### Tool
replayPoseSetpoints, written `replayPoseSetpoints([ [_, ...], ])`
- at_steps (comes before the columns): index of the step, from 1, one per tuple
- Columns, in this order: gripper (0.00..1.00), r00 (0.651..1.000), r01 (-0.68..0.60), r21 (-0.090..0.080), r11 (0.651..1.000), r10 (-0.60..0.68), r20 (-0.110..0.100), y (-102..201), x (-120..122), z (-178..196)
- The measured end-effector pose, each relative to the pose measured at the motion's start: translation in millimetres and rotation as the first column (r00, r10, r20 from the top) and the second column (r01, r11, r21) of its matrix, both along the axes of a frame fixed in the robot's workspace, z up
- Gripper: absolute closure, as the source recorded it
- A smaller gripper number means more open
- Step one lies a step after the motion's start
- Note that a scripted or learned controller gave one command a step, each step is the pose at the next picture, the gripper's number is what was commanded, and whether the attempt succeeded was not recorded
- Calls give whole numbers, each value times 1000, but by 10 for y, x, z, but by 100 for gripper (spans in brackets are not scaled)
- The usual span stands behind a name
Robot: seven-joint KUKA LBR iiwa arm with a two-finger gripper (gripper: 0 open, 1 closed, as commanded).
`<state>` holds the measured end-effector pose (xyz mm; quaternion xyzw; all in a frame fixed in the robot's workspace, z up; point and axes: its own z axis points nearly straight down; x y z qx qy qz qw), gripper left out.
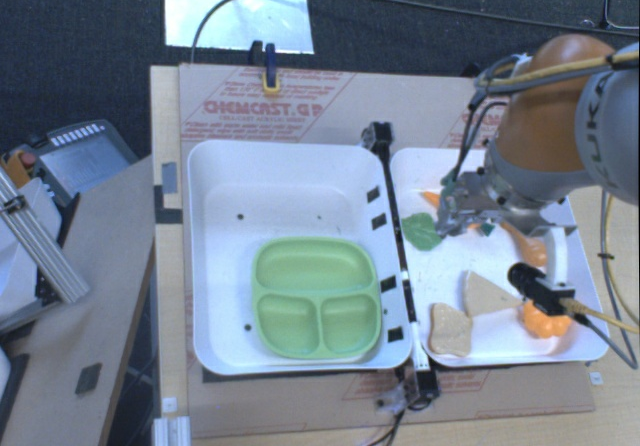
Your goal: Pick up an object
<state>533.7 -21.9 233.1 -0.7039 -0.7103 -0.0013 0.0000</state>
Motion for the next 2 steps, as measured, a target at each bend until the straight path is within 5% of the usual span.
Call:
replayPoseSetpoints([
  [2, 100, 1000, -1, 0, 1000, 1, -2, 1095, -108, -74],
])
